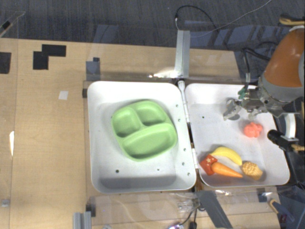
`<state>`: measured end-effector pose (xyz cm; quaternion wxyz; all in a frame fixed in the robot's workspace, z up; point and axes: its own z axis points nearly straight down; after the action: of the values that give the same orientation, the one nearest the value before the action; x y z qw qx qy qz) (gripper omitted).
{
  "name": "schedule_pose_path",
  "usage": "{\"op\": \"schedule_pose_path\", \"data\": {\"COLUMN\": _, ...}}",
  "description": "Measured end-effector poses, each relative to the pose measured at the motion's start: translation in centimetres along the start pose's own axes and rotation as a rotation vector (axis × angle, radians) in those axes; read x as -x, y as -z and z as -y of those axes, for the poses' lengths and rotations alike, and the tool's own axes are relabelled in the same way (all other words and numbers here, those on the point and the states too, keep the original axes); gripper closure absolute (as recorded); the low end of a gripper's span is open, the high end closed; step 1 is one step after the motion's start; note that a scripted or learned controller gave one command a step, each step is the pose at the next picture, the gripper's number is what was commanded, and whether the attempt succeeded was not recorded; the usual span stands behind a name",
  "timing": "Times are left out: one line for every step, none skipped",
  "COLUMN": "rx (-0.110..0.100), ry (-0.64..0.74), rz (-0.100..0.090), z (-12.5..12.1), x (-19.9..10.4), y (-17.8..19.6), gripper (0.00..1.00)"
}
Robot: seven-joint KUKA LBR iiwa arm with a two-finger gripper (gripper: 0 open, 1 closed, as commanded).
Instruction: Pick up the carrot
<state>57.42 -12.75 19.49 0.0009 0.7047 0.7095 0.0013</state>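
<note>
1. You had the carrot (228, 170) lying on its side near the front edge of the right bin (209, 104); its thick end touched a red strawberry-like piece (208, 163) on its left, and its tip pointed right toward a tan, bumpy food piece (251, 170).
2. A banana (227, 155) lay just behind the carrot, touching or nearly touching it; the four pieces formed one tight cluster.
3. A pink, rounded piece (253, 130) sat apart from that cluster, further back and to the right.
4. Your gripper (233, 111) hung over the rear part of the right bin, well apart from the carrot and just left of the pink piece; its fingers (229, 112) looked spread, with nothing between them.
5. The arm's orange band (286, 61) showed at the right edge, above the wrist.
6. The left bin (100, 128) held a green divided plate (144, 129), upright, with three compartments; it lay near the bin's middle.
</note>
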Motion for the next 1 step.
{"op": "schedule_pose_path", "data": {"rx": 0.000, "ry": 0.095, "rz": 0.000, "z": 3.22, "x": -2.34, "y": -5.63, "gripper": 0.00}}
